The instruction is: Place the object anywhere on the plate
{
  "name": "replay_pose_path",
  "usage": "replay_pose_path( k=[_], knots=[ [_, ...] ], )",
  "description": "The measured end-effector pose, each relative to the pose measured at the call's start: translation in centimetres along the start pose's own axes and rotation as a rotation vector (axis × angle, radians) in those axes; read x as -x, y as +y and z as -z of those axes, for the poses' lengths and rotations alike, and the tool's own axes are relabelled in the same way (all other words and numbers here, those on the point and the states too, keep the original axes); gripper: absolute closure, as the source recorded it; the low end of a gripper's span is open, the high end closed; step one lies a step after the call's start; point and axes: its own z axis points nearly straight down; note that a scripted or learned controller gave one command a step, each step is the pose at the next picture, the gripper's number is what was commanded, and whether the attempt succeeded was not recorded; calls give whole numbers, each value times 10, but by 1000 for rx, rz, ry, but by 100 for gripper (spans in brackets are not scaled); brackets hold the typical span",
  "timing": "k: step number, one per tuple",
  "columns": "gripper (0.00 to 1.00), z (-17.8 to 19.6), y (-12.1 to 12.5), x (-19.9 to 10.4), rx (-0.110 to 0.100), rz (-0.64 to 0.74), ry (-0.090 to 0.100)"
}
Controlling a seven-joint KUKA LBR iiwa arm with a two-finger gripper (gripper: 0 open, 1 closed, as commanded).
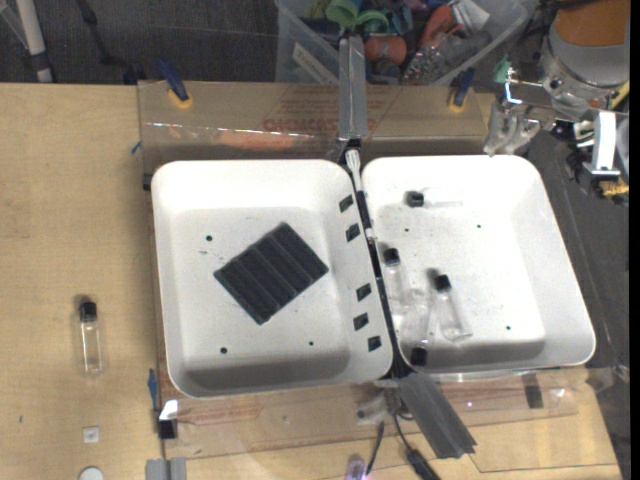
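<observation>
The plate (272,273) is a black, ribbed square lying turned like a diamond on the floor of the left bin (180,198). Several clear vials with black caps lie in the right bin (520,218): one vial (393,268) next to the divider, another vial (446,303) near the middle, and a black cap (415,199) towards the back. My gripper (508,128) hangs above the back right corner of the right bin, beyond its rim and well away from the vials and the plate. Nothing shows in it.
A further clear vial (90,334) lies on the wooden bench left of the bins. A clear tub of coloured items (400,13) stands behind the bins. A black-tabbed divider strip (360,258) runs between the two bins. The arm (590,28) fills the top right corner.
</observation>
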Motion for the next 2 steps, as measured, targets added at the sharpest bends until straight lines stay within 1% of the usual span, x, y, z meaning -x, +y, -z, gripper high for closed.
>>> replay_pose_path(
  k=[1,2],
  knots=[
    [100,62,-3,-21,0,-161,0],
    [100,140,-8,-50,-1,-537,0]
  ],
)
